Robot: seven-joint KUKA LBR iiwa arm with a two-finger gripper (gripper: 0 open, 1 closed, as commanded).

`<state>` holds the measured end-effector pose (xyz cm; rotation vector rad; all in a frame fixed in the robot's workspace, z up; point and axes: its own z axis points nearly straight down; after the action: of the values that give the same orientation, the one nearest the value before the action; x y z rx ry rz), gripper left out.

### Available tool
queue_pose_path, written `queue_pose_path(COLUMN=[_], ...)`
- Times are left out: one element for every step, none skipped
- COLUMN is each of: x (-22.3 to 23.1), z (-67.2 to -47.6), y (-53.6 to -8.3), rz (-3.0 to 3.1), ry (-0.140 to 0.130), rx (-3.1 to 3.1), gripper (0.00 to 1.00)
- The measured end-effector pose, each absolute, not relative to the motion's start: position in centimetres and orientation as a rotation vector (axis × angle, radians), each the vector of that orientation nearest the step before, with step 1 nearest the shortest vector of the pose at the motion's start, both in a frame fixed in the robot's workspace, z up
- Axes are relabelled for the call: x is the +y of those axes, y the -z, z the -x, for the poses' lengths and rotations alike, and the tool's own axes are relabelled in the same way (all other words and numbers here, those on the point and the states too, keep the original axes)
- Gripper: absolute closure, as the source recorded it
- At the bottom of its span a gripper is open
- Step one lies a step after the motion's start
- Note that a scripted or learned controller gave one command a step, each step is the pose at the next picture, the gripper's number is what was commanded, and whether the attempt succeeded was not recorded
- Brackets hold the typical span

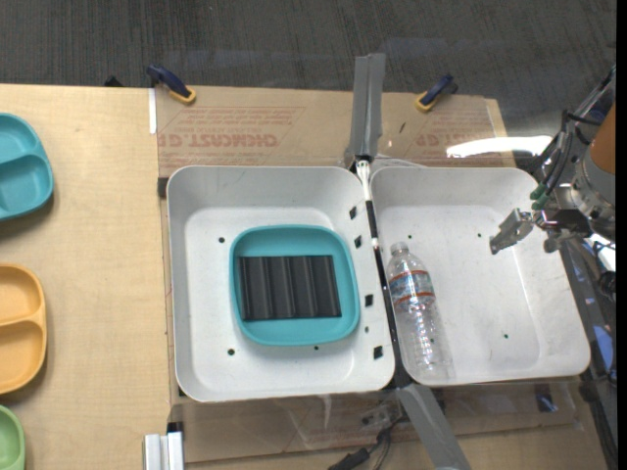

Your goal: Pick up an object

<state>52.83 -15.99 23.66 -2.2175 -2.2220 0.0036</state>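
A clear plastic water bottle [415, 306] with a white cap and a red-and-white label lies in the right bin [490, 360], along its left wall, cap pointing away. A teal tray [293, 336] with a dark ribbed insert sits in the middle of the left bin [196, 292]. My gripper [527, 239] hangs over the right bin's far right part, well to the right of the bottle and apart from it. Its fingers [508, 231] stand open with nothing between them.
Teal [20, 179], orange [20, 326] and green [6, 441] divided plates lie on the wooden bench at the far left. Two clamps [172, 84] [434, 91] hold cardboard behind the bins. A grey divider [366, 106] runs between the bins.
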Motion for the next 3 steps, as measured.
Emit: queue_pose_path(x=[-18.8, -21.1, -21.6], z=[-51.1, -47.8, -47.8], y=[-23.0, -20.8, -22.1], rz=[2.346, 2.521, 2.604], ry=[-0.002, -0.003, -0.004], rx=[-2.088, -1.871, -1.757], gripper=[0.0, 0.0, 0.0])
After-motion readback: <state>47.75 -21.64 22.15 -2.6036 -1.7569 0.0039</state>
